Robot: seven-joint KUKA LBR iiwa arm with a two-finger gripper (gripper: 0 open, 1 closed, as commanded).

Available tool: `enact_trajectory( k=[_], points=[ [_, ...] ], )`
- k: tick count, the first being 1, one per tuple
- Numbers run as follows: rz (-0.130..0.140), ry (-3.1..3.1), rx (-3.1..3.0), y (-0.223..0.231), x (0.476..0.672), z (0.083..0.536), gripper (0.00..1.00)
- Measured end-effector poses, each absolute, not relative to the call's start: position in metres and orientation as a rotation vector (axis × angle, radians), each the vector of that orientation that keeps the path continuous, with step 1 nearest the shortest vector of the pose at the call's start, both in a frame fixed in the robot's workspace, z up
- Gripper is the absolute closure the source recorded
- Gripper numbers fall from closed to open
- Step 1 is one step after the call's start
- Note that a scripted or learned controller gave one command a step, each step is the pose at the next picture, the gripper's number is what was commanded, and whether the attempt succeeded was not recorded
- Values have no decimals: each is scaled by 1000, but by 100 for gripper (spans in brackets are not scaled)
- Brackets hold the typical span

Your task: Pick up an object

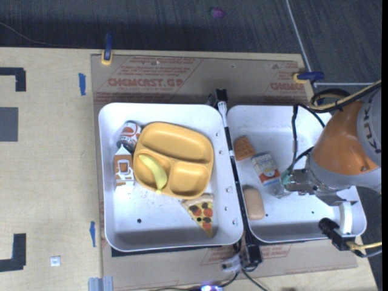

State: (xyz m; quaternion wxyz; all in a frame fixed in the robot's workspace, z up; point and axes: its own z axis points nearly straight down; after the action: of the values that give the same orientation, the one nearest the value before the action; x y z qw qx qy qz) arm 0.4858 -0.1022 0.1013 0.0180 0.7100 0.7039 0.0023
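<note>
While the grey arm (357, 162) with its orange band reaches in from the right over the right bin (273, 117), its gripper (286, 183) sits low near the middle of that bin, just beside a small white and red carton (265, 166). Whether the tool is wide, narrow or closed on something I cannot tell, since its tip is small and partly hidden by the wrist. The carton lies tilted, close to the gripper's left side; I cannot tell if they touch.

Two more things lie in the right bin: a tan waffle-like piece (243, 148) near the upper left corner, and a tan bread roll (254, 202) lower down along the left wall, below the carton and to the left of the gripper.

Across the divide, the left bin (115, 223) bears a yellow compartment tray (173, 159) which takes up much of its upper middle. A banana (154, 171) lies in the tray's lower left compartment. To the tray's left, partly tucked under its edge, are a can (128, 136) with red and white markings and, just below it, an orange and white box (123, 169). A pizza slice (202, 212) lies near the bin's lower right corner, its wide end touching the tray's lower rim.

Both bins rest on a brown cardboard sheet (182, 74) clamped to the bench
</note>
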Motion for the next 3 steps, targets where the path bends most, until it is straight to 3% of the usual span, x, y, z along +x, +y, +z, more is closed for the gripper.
enact_trajectory(
  k=[1,2,3],
  points=[
    [2,2223,2220,-33,480,185,100],
    [0,2219,2220,-91,479,185,100],
    [1,2222,2219,-17,514,185,100]
  ],
)
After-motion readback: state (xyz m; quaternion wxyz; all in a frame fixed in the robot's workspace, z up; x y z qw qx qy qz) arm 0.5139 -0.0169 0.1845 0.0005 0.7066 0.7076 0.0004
